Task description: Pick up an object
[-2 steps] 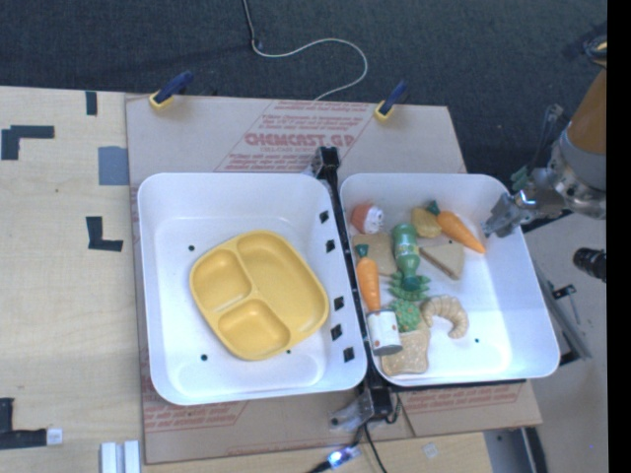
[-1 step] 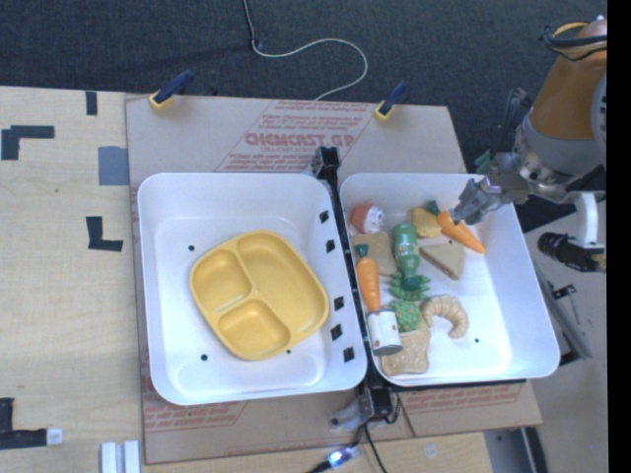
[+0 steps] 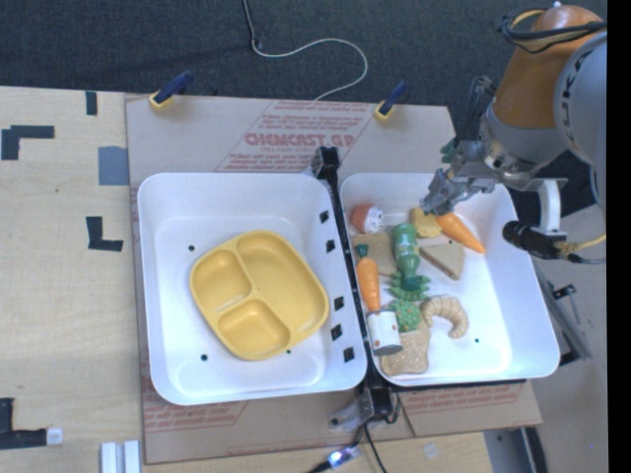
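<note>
Camera view, arm (image 3: 537, 77) bent over right bin (image 3: 513, 308), gripper (image 3: 437, 201) above toys

A robotics lab: a grey and orange industrial arm (image 3: 537, 77) reaches over a bench (image 3: 59, 294) where two white bins (image 3: 158, 264) sit on clamped cardboard (image 3: 286, 141), with toy food (image 3: 404, 249), black tape marks (image 3: 99, 235) and a loose cable (image 3: 296, 47) at the far edge

Looks down from above the bench (image 3: 59, 264) at a slant, fixed, far enough back to take in both white bins (image 3: 158, 294) side by side with bench margin around them. Faces the bench's far edge, where dark floor (image 3: 118, 18) shows. Catches the arm (image 3: 542, 77) entering from the right edge.
</note>
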Controlling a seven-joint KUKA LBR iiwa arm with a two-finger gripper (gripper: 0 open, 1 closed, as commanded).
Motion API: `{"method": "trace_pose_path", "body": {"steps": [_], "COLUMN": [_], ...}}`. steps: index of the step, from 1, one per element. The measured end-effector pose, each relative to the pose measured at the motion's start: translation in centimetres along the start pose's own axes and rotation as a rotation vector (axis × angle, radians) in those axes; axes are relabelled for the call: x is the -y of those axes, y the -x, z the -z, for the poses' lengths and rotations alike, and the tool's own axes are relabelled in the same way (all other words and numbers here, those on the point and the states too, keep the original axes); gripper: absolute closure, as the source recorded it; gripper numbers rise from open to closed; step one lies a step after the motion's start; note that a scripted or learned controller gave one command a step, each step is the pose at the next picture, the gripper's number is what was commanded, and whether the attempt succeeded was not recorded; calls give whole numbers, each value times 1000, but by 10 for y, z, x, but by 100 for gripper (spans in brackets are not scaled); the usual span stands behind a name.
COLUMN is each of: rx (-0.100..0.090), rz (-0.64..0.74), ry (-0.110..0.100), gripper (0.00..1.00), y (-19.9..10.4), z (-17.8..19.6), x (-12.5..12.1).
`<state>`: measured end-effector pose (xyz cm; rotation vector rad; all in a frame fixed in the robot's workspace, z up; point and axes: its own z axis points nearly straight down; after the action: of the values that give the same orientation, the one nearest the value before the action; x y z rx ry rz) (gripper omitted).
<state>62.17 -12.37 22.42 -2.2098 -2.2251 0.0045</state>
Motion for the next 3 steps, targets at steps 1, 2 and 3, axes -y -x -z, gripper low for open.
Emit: {"method": "trace_pose_path", "body": {"steps": [1,2,3], "rx": [0,0,2], "rz": [1,1,0], "ry": [0,0,-1], "gripper": [100,100,100], "y": [-62,-117,-169], "z": [-5,1,-2], "x": [-17,-30,-26]}}
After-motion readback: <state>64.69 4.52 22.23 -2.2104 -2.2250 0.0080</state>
